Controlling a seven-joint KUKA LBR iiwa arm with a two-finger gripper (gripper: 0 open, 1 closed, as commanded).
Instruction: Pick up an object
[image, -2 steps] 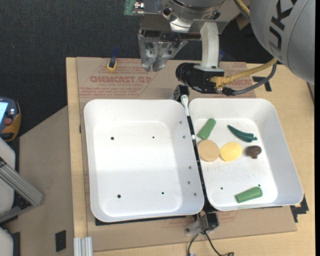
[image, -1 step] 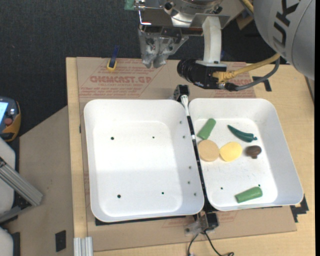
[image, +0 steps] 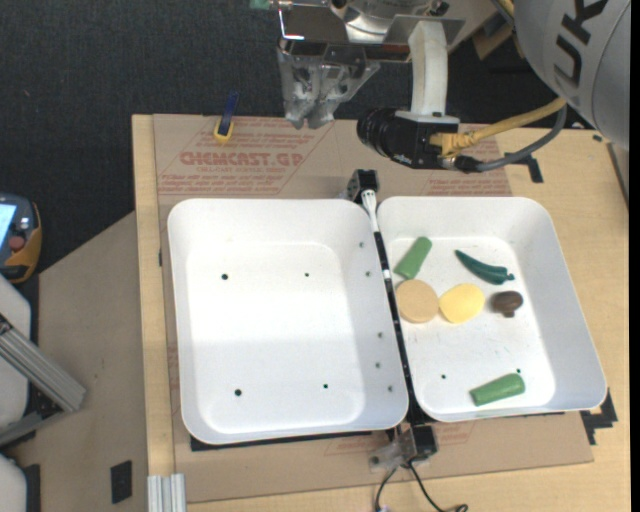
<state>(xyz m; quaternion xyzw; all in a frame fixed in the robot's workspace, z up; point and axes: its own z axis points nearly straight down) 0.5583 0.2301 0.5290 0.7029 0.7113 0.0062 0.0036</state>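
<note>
Two shallow white bins sit side by side on the table (image: 250, 160), which is covered w/ brown cardboard. Left bin (image: 190, 300): bare floor, just a few small dark dots. Right bin (image: 560, 300): six items. Green cylinder (image: 412, 257) tilted near the top-left; dark green pepper-like piece (image: 484, 266) to its right; tan disc (image: 417, 301) and yellow disc (image: 462, 303) touching side by side mid-bin; small brown lump (image: 508, 303) just right of the yellow one; another green cylinder (image: 497, 389) near the front edge. All look like smooth plastic toy food.

Gripper (image: 312, 112) hangs above the table's far end, beyond the left bin's back corner, well apart from every item. Metal fingers point down, close together, nothing between them; can't tell if fully pressed.
</note>
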